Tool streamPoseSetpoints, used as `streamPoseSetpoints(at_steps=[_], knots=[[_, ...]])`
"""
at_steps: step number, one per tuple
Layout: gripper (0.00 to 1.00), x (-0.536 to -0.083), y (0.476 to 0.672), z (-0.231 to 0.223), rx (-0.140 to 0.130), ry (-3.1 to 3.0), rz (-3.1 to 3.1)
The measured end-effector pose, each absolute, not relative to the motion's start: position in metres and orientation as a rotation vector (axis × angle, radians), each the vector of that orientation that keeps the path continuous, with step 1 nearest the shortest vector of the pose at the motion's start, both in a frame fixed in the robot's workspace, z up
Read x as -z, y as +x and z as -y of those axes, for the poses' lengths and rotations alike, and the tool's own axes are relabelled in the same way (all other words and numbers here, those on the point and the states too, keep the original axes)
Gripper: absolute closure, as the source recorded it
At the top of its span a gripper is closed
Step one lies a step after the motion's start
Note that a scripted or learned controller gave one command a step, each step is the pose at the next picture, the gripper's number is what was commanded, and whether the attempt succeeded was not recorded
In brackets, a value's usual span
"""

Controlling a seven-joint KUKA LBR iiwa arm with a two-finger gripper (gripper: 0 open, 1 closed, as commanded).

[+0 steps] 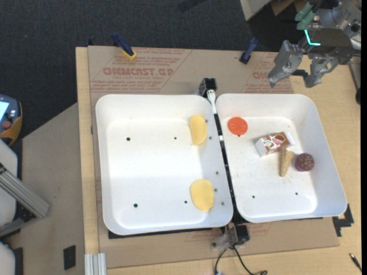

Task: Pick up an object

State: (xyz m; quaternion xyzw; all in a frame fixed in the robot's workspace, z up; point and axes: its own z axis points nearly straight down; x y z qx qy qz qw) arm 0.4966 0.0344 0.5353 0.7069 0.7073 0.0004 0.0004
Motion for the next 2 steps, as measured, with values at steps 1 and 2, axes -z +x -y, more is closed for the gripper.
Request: streamPoseSetpoints(at_steps=[1,2], knots=[[0.0,-0.36,0.558,-0.092,0.016,2.223,-2.232],[1.0,-0.381,0.558,-0.089,-0.005,2.222,-2.218]])
